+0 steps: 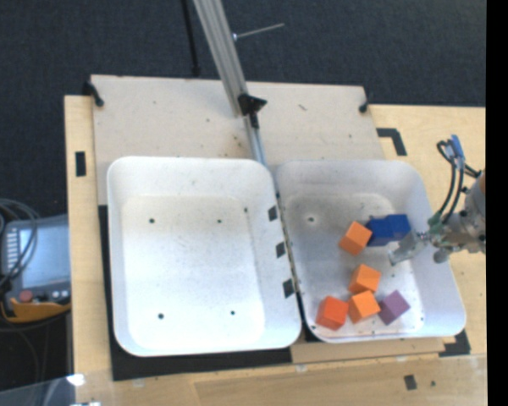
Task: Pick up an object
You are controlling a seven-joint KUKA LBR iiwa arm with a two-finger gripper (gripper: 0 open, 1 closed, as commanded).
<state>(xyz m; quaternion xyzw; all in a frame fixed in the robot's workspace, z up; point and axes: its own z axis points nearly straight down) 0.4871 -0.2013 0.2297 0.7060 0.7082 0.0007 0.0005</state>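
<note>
The right bin holds several small blocks. A blue block lies beside an orange cube near the bin's middle. Lower down are two more orange cubes, a red-orange cube and a purple cube. My gripper hangs over the right side of this bin, just right of and slightly below the blue block. Nothing is visibly held by it.
The left bin sits beside the right one, with black clips along the shared wall. A metal pole slants up from behind the bins. Cables hang by the arm at the right edge.
</note>
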